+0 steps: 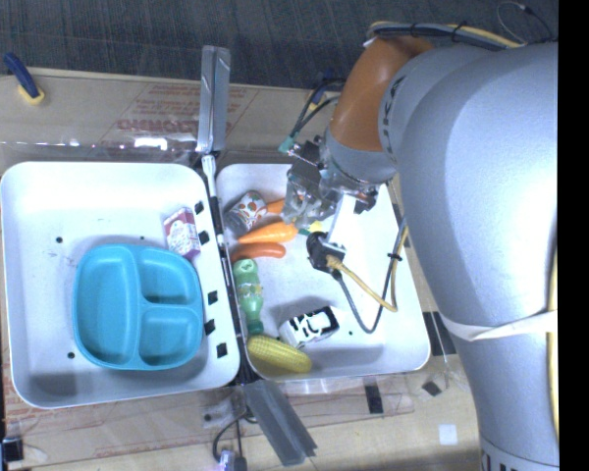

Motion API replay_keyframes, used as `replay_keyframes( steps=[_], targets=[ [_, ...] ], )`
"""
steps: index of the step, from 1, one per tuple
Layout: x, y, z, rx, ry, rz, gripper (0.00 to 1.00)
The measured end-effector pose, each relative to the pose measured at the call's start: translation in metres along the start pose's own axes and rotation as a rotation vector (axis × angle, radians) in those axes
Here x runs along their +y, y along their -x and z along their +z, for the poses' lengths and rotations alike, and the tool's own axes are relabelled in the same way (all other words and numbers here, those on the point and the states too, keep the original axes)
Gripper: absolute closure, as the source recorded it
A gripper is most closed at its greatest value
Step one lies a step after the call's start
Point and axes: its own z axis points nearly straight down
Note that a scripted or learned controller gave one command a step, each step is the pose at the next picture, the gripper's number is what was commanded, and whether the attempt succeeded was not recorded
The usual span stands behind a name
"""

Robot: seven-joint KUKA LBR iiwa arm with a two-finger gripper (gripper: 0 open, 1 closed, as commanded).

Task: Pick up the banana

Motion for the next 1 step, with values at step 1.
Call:
replay_keyframes(
  steps=[1],
  targets=[
    [0.0001, -0.0004, -0.0061, -0.003, -0.006, -0.008, 1.00]
  ],
)
